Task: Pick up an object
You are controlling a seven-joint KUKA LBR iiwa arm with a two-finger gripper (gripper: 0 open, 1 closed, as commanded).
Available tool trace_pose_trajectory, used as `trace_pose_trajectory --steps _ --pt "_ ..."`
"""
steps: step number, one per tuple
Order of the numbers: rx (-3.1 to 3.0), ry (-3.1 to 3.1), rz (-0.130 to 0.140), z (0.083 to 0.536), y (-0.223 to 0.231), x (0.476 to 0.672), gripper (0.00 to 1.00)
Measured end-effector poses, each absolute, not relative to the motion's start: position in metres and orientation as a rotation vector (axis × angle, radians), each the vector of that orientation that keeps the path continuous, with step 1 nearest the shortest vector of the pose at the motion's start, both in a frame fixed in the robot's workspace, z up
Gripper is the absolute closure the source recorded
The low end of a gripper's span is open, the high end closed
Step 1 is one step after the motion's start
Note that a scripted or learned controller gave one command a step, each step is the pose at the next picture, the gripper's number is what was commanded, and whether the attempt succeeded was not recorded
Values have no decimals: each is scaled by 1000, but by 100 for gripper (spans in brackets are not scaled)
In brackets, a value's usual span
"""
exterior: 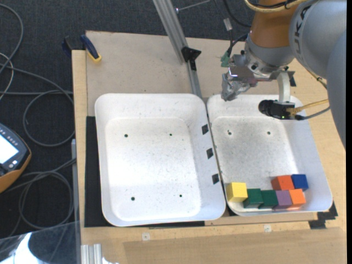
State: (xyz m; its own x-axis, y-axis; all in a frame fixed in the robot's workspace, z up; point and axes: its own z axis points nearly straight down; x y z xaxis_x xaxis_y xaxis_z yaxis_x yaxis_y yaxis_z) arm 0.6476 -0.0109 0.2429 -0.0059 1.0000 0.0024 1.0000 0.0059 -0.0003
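Several small blocks lie in a cluster at the near edge of the right bin [308, 147]: a yellow block [238, 191], two green blocks [261, 197], a purple block [284, 198], an orange block [297, 197], a red-orange block [284, 182] and a blue block [300, 181]. My gripper [231, 90] hangs over the far left corner of the right bin, well away from the blocks. Nothing is seen between its fingers.
The left bin [104, 147] sits beside the right one. A slanted metal pole [175, 29] rises behind the bins. A blue and yellow tool [91, 47] lies at the bench's far left corner. Cables trail on the floor at left.
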Motion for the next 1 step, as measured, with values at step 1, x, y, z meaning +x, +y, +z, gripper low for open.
trace_pose_trajectory --steps 1 --pt "-2213 -2226 0 237 39 644 100"
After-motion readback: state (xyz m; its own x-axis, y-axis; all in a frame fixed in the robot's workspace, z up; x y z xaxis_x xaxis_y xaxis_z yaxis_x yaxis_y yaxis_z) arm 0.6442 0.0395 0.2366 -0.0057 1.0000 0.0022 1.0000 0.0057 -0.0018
